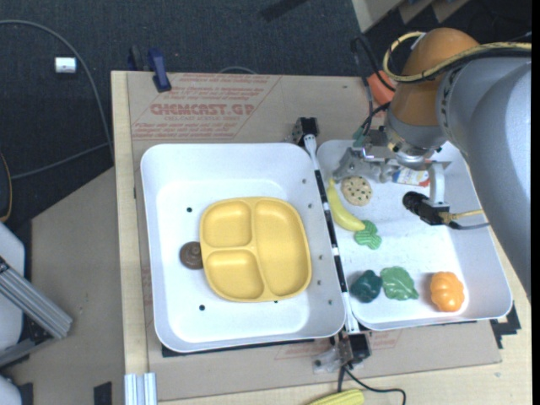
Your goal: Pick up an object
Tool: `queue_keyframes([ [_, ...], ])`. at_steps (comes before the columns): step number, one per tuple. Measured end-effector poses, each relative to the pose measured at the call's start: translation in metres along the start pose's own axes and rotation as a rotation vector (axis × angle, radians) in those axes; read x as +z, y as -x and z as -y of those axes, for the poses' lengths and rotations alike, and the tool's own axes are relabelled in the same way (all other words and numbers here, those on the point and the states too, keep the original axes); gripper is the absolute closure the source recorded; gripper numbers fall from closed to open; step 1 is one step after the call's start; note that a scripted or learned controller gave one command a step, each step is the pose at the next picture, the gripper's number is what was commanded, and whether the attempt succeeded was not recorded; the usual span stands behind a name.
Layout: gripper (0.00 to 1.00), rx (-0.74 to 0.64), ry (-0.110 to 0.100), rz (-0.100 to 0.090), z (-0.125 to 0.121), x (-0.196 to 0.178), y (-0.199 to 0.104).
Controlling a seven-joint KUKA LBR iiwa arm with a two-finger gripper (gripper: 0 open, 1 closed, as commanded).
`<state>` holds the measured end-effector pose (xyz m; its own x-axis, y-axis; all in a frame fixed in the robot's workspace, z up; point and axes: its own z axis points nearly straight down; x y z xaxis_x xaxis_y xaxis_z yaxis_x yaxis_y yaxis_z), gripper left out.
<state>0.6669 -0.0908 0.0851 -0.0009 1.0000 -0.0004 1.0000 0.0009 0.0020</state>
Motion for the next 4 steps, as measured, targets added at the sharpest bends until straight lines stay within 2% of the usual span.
queue_keyframes([
  [1,0.00,0.001,-0.004,0.000,0.0100,0.0001,0.0057],
  [2,0.00,0.000,0.000,0.000,0.0001,0.0001,0.0034],
  [4,0.00,0.000,-0.001,0.000,0.0001,0.0001,0.0013],
])
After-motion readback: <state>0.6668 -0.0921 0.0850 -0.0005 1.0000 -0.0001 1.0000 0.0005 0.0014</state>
